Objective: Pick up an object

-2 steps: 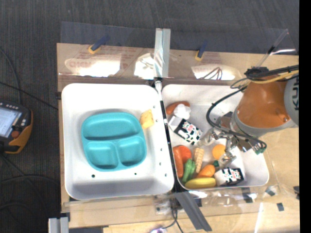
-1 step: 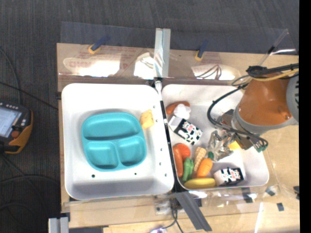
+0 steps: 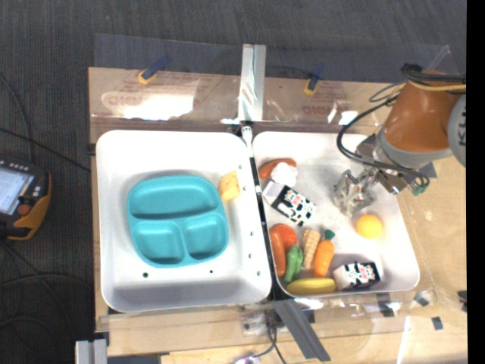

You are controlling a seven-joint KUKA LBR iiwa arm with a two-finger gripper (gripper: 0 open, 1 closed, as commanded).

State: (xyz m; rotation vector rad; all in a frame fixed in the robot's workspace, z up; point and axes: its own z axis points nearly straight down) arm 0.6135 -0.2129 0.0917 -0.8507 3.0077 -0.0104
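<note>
Two white bins sit side by side on the counter (image 3: pixel 114 89). The left bin (image 3: pixel 114 203) holds a teal divided tray (image 3: pixel 179 218) at its middle and a small yellow block (image 3: pixel 229 186) by its right wall. The right bin (image 3: pixel 405 268) holds toys: a lemon (image 3: pixel 369 226) toward its right side, a carrot (image 3: pixel 324 255), a corn cob (image 3: pixel 310 247), a banana (image 3: pixel 311 285) along its front edge, and two cow-print cartons (image 3: pixel 294 203). The gripper (image 3: pixel 356 192) hangs over the right bin's back half, just left of the lemon; whether its jaws are spread or pressed together cannot be told.
</note>
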